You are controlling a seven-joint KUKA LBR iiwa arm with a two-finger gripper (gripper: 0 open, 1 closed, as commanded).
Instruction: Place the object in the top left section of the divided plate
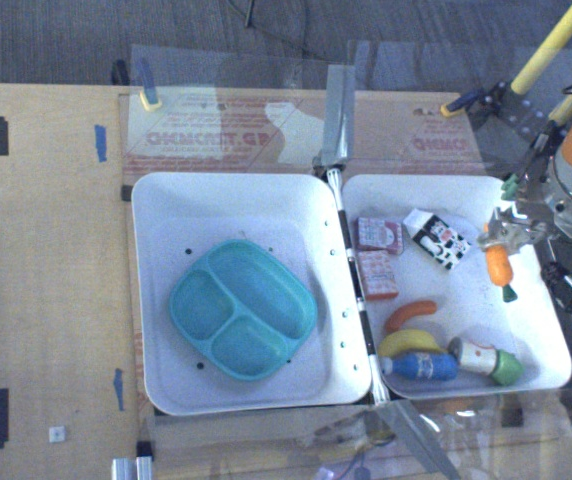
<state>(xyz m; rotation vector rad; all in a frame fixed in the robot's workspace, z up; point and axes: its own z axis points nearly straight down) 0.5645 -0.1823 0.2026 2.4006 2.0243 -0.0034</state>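
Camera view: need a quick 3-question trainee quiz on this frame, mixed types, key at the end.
1. True or false: the divided plate lies in the left bin.
2. Which thing hangs at the gripper? A) banana B) carrot C) blue bottle
3. Fill in: the plate's sections hold ____ objects.

Key:
1. True.
2. B: the orange carrot hangs just under the gripper over the right bin; the banana and blue bottle lie along the bin's near side.
3. No.
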